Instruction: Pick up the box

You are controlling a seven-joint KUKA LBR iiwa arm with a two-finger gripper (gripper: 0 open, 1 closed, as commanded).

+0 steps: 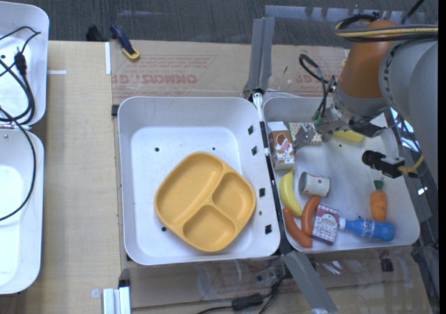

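Note:
A small brown and white box with a red picture stands at the left wall of the right bin. A second, red and white box lies near that bin's front. My gripper hangs low over the back of the right bin, just right of the brown box, above a speckled patch. Nothing shows in its grasp. The grey arm with its orange band reaches in from the upper right.
The right bin also holds a banana, a small can, a red sausage, a blue bottle, a carrot and a yellow piece. A yellow divided plate lies in the left bin.

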